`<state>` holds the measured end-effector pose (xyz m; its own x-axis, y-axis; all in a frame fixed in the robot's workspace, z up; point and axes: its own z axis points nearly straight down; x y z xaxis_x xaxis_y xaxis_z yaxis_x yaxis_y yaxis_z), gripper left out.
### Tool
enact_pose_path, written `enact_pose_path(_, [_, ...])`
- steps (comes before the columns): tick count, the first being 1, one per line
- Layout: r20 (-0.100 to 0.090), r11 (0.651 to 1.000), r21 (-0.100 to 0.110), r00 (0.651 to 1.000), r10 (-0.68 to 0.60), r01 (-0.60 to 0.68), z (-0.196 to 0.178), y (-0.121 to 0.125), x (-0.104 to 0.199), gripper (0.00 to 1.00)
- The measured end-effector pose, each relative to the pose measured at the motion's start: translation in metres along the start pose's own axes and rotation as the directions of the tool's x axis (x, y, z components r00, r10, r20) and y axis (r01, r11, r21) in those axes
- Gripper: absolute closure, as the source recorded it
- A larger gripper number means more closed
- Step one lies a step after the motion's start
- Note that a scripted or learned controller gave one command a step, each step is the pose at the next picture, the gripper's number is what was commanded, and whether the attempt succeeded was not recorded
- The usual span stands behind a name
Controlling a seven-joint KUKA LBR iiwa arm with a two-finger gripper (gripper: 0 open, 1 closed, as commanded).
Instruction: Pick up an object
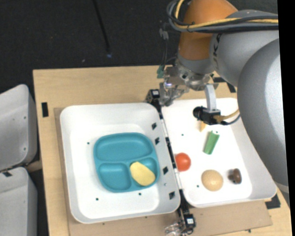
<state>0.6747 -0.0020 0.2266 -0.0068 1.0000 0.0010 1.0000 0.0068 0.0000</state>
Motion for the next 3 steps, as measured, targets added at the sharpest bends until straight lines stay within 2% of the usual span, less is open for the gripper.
enact_pose_path(2, [0.0, 1.0, -0.001, 1.0, 0.0, 0.0, -0.011, 0.001, 0.085, 1.0])
enact_pose_path(3, [0.001, 1.0, -0.001, 1.0, 0.004, -0.004, -0.011, 0.001, 0.083, 0.0])
